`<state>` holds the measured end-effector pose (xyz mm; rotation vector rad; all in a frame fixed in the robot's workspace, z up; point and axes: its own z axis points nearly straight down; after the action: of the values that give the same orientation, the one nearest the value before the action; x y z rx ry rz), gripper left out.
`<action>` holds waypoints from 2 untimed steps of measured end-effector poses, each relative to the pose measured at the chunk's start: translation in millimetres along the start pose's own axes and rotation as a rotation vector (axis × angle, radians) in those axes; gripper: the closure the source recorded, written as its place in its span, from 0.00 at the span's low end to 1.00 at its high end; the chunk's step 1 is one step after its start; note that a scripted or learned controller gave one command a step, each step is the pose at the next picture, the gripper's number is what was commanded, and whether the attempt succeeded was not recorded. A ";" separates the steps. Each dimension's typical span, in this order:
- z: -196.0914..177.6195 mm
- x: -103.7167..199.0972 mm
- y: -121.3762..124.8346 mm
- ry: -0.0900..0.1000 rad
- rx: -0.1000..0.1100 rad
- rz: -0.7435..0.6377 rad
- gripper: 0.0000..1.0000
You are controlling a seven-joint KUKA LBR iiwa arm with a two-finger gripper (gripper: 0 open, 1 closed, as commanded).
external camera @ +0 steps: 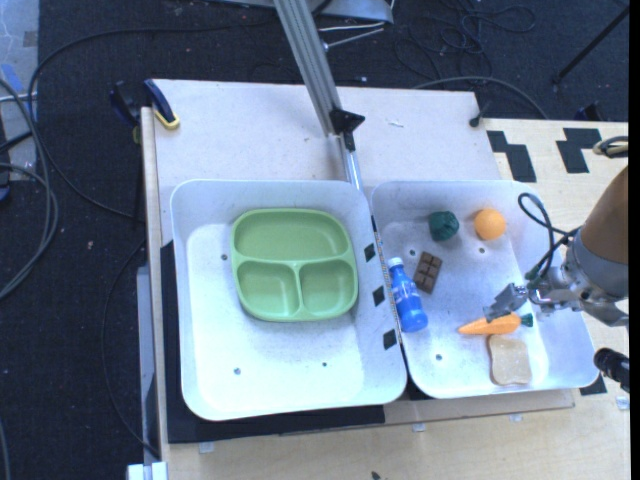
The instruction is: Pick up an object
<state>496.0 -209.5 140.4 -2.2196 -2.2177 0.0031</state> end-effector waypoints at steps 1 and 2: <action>-12.7 -0.5 1.1 -0.002 -0.005 0.000 1.00; -58.8 1.5 -6.0 -0.003 -0.008 -0.002 1.00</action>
<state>490.3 -208.1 199.2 -2.2229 -2.2260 -0.0020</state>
